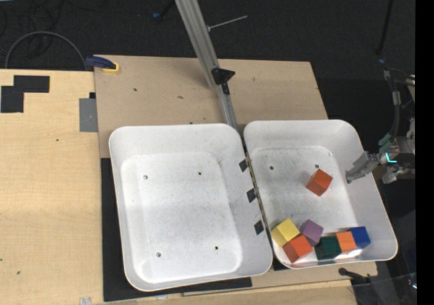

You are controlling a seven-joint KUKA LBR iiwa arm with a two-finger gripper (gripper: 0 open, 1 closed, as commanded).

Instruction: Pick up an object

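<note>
A pale wooden bench top (203,93) is stretching across the middle of the scene, its far edge meeting a dark floor (305,12) that is swallowing most of the light. To the left, a lighter wooden panel (41,175) is lying alongside, carrying black rectangular patches (24,90) and 1 grey patch (87,114). An aluminium rail (196,32) is slanting from the far side down toward the bench's middle, with a black bracket (222,76) clamped on it. Cables (34,43) are looping over the floor at far left. A blue-and-yellow clamp (102,63) is gripping the bench's far left corner. Light is falling brightest on the near surfaces.
</note>
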